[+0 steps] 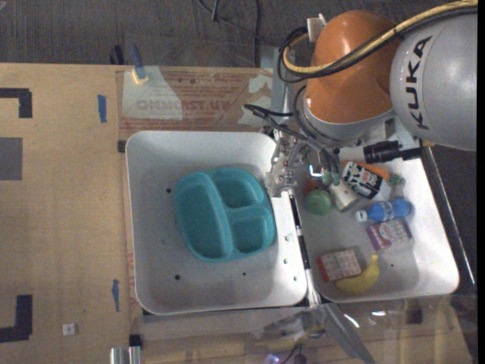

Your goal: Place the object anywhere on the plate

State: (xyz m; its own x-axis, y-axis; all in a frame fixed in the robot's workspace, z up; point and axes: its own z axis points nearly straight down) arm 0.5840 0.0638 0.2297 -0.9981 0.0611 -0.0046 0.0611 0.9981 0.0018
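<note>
Gripper (282,174) btwn bins, beside teal plate (225,213) (divided).

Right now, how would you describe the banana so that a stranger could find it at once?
Look at the right white bin, the one holding several small items. Go to its near edge, beside the small reddish card. The banana is the curved yellow fruit there, the only yellow thing in that bin.
</note>
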